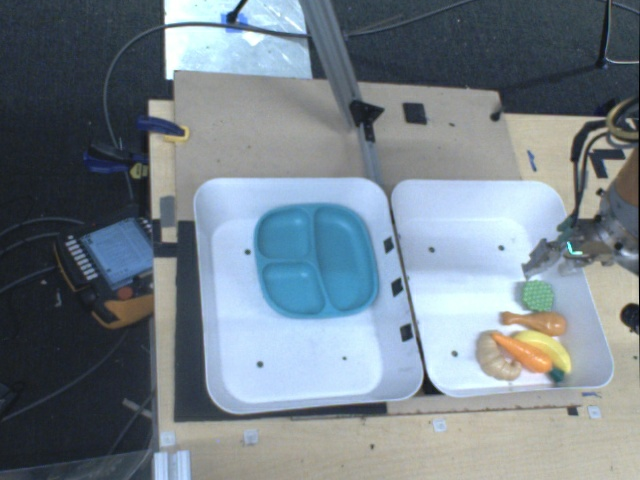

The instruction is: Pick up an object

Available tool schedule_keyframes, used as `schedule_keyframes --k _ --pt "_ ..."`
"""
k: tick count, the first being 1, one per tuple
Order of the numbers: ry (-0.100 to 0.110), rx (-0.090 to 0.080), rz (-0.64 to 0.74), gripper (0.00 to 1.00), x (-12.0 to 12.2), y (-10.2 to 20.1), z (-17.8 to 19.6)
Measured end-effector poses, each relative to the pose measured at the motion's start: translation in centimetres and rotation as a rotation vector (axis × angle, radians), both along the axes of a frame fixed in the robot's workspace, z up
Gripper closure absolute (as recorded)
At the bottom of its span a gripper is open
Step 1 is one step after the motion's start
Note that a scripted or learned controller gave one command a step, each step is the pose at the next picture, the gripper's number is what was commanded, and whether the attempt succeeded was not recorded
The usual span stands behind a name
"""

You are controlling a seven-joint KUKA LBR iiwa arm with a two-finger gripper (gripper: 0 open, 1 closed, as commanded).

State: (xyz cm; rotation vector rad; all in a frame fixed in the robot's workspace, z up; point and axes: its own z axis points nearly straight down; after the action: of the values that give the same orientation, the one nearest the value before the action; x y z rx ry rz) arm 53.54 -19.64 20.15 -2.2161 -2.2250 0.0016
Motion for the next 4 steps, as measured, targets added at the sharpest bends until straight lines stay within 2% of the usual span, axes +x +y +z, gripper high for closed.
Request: schedule_keyframes --k 1,2,3,4 --pt "-0.003 -0.001 0.001 0.00 0.1 0.0 0.1" --pt "0.000 -0.001 -0.002 0.00 0.7 -0.7 -4.6" --pt "-0.002 0.000 0.001 0.00 1.1 0.3 -9.6" --pt "-0.021 -0.009 -0.002 0.00 1.8 0.0 -10.9"
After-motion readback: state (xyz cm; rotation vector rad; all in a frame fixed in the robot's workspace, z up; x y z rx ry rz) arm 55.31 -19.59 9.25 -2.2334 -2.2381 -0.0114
